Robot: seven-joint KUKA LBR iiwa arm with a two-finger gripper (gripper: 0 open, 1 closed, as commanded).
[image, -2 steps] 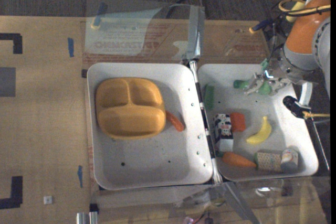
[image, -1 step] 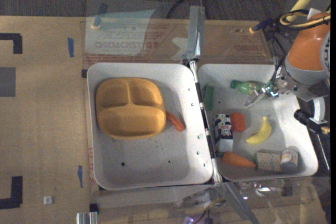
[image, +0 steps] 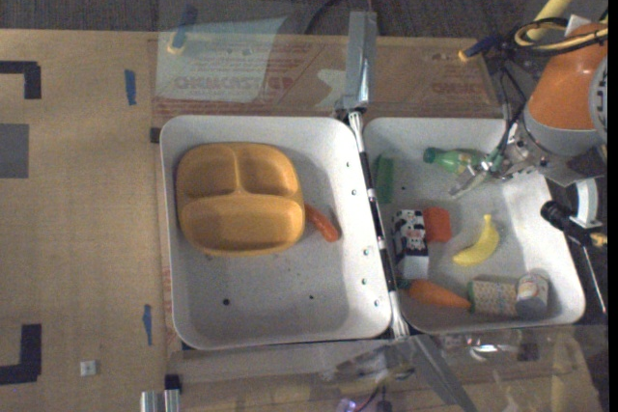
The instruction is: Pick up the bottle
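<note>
The bottle is a small green-tinted one lying on its side near the back of the right bin, cap end pointing left. My gripper has come in from the right and hangs just right of and slightly in front of the bottle's base. Its silver fingers are spread open with nothing between them. One finger lies close to the bottle's right end, and I cannot tell whether it touches. The orange band of the arm sits above the bin's back right corner.
The right bin also holds a green block, a cow-patterned carton, an orange-red block, a banana, a carrot and a patterned box. The left bin holds an orange divided plate and a small carrot.
</note>
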